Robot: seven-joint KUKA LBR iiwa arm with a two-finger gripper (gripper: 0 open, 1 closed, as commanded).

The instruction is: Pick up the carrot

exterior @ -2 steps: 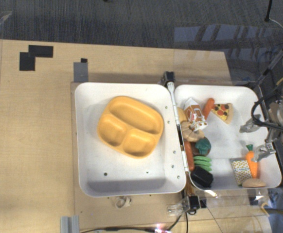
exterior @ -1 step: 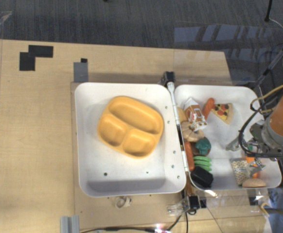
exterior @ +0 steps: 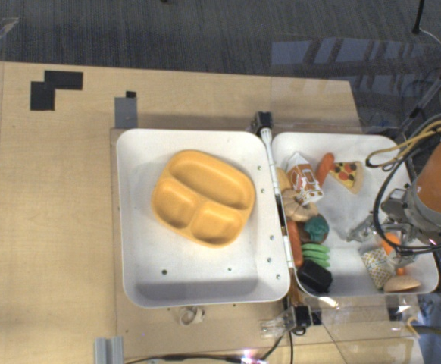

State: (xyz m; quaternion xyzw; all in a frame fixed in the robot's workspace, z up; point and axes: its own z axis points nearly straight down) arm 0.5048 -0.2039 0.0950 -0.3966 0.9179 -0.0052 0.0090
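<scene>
the pale wooden table (exterior: 54, 226) carries two shallow white bins. the left bin (exterior: 141, 279) holds a smooth, rounded yellow tray (exterior: 204, 196) with three compartments. the right bin (exterior: 361, 268) holds small toy foods; the slim orange carrot (exterior: 293, 242) lies along its left wall. the gripper (exterior: 391, 245) hangs at the bin's right side; i cannot tell how it is set.

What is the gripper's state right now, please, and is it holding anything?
Gripper: low over the right bin, with something orange at its tip; whether it is open, closed or holding it cannot be told.
</scene>
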